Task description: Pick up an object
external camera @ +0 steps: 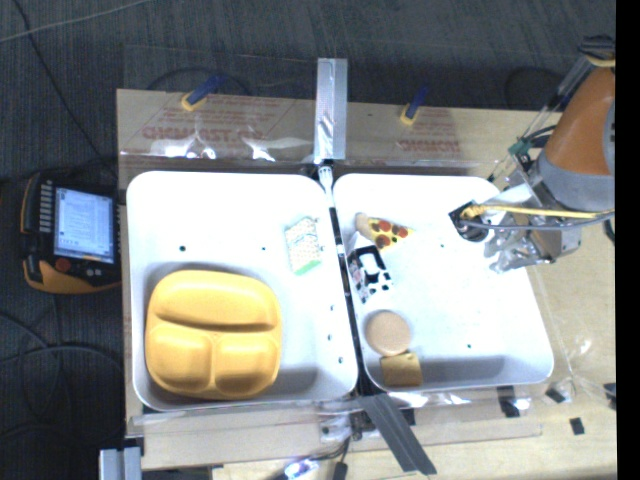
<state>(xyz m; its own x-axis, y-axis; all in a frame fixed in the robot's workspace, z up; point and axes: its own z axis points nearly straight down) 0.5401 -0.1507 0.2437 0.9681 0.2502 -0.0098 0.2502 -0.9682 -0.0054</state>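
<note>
The gripper [512, 252] hung above the right side of the right bin [520, 353]. It carried nothing that could be seen, and the blur made it impossible to tell whether it was released or clenched. Every candidate for picking lay well apart from it, along the bin's left wall.

To do the step well, it should probably cross the bin and choose a piece with free space around it. The pizza slice [385, 230] looked the best choice, lying clear of its neighbours. The round tan disc [388, 331] and the brown block [401, 371] sat just beside each other, close to the divider, where a descent might snag. A straight drop centred on the target would serve best.

There were two bins. The right one held four things: one pizza slice, one black-and-white piece [367, 269], possibly a clip, one disc and one block. The left bin [200, 193] held two: one big yellow loaf [212, 330] and one small green-and-white packet [303, 245].
</note>
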